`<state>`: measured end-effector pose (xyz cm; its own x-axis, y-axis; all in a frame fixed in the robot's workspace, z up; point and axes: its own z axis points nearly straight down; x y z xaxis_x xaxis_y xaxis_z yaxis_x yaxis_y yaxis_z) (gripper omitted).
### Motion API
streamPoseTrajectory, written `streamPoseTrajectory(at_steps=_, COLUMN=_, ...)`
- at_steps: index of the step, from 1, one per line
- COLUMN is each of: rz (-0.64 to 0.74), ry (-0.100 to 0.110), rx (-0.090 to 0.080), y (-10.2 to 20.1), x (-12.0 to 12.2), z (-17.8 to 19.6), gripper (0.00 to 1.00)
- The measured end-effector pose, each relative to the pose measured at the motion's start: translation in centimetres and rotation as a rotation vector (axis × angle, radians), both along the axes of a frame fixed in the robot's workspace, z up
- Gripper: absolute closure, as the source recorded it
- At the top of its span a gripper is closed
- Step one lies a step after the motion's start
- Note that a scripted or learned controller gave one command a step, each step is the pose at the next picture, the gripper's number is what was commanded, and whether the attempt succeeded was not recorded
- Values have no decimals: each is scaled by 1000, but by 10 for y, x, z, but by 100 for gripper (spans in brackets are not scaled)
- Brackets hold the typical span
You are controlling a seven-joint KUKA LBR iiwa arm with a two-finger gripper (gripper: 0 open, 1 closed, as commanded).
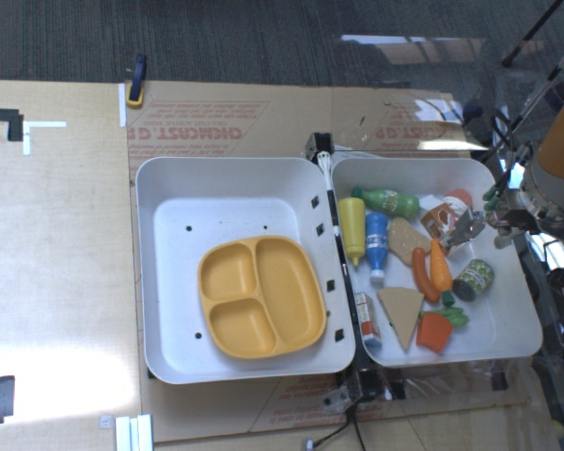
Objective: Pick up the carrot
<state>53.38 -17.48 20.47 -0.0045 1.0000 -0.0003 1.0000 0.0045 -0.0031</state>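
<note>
Carrot (439, 269) in right bin (508, 341), labels unreadable

1. Two white bins sit side by side: the left bin (155, 252) holds a yellow divided plate (261, 295) lying towards its front right.
2. The right bin (508, 332) holds a crowd of toy foods.
3. The carrot (439, 269) lies near the bin's middle, touching a red sausage (421, 276) on its left.
4. A green bottle (391, 201) lies near the back edge; a yellow bottle (352, 225) and a blue bottle (376, 242) lie near the left wall.
5. A small can (474, 278) lies just right of the carrot.
6. A tan wedge (402, 311) and a red block (433, 332) lie near the front edge.
7. The gripper (470, 225) hangs above the bin's right half, just behind the carrot, with nothing visibly in its grasp.
</note>
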Motion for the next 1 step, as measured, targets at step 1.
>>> streamPoseTrajectory(at_steps=1, rz=5, ry=-3, rx=0, y=24, x=4, z=-113, gripper=0)
